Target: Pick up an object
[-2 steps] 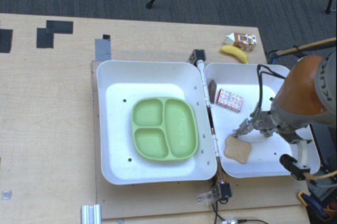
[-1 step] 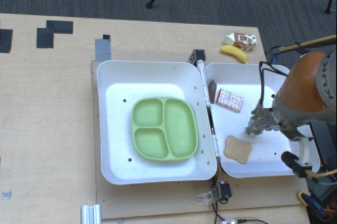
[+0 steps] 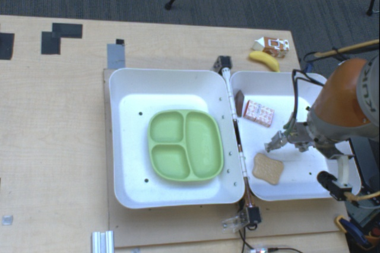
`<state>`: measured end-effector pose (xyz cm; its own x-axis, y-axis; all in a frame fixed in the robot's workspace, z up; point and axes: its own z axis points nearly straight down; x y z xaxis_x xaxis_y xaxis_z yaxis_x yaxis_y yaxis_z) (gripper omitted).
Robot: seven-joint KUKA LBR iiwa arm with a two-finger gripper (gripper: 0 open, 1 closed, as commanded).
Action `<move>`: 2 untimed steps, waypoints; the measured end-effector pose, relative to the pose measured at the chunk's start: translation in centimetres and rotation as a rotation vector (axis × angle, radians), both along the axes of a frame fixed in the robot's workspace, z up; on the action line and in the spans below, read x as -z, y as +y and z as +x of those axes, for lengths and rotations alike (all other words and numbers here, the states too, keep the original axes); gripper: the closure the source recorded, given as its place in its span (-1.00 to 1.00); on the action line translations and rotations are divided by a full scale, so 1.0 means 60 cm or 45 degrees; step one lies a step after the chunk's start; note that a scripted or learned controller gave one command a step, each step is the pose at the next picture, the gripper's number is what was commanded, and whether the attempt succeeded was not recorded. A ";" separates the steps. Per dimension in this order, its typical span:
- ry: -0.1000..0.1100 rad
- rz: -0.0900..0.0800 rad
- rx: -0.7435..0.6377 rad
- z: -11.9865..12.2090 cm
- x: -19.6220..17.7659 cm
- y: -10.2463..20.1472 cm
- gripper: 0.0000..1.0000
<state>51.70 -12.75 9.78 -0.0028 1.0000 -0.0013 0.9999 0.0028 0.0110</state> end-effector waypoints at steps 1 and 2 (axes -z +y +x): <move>-0.004 0.000 -0.001 0.003 -0.018 0.001 1.00; -0.004 0.000 -0.002 0.002 -0.018 0.001 -1.00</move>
